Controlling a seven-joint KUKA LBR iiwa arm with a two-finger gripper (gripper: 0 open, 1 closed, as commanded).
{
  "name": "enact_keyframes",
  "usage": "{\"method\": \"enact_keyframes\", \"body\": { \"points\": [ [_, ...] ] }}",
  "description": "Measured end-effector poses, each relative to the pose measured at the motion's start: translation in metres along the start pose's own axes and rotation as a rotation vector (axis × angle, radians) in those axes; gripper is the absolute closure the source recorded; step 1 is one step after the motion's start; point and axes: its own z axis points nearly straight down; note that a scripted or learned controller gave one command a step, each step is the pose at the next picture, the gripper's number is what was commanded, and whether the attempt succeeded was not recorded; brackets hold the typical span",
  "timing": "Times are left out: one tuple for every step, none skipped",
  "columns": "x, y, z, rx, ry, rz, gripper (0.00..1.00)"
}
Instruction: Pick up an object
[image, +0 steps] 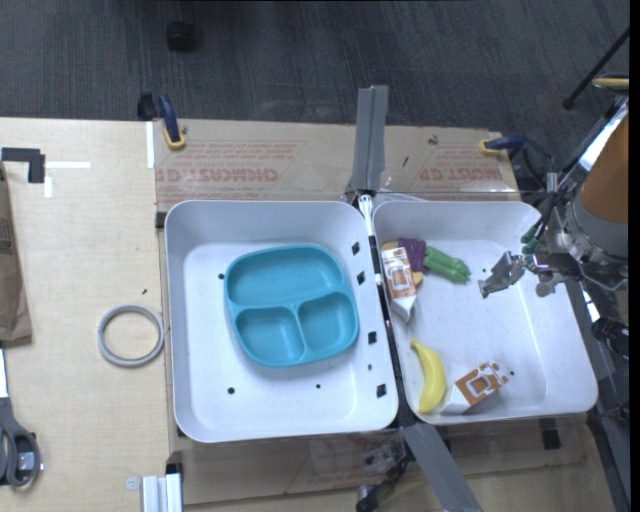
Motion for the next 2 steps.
{"method": "enact_keyframes", "body": {
  "points": [
    [0.022,0.042,0.099,-0.001,0.0,-0.415,0.0],
    [-0.008,0.113,0.133,-0.003,-0.001,-0.39,0.0]
  ]
}}
